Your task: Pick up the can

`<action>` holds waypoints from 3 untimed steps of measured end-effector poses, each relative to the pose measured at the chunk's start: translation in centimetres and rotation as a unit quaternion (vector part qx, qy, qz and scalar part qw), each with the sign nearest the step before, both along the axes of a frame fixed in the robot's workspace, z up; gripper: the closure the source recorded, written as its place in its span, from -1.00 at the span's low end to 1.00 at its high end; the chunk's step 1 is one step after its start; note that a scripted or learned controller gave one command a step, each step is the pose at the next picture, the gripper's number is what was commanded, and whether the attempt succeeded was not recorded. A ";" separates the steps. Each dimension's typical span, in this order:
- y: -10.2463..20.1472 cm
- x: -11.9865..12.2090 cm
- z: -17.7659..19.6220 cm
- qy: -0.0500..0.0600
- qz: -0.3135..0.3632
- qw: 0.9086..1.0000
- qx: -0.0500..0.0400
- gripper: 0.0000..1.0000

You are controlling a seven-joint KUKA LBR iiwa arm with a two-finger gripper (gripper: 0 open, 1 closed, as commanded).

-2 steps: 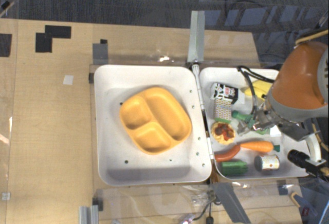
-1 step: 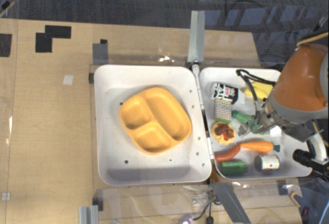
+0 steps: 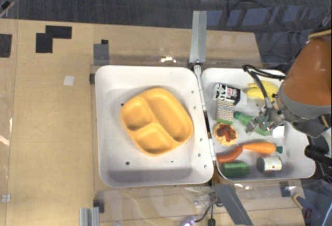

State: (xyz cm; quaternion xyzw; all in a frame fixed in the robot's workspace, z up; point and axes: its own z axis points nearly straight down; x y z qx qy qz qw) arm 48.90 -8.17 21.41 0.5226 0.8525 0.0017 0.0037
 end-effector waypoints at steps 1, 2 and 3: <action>0.6 -0.1 -2.9 0.002 0.028 1.000 0.000 1.00; -0.3 0.0 0.1 0.000 0.029 1.000 0.000 1.00; 0.1 0.0 -0.5 0.000 0.070 0.998 -0.001 1.00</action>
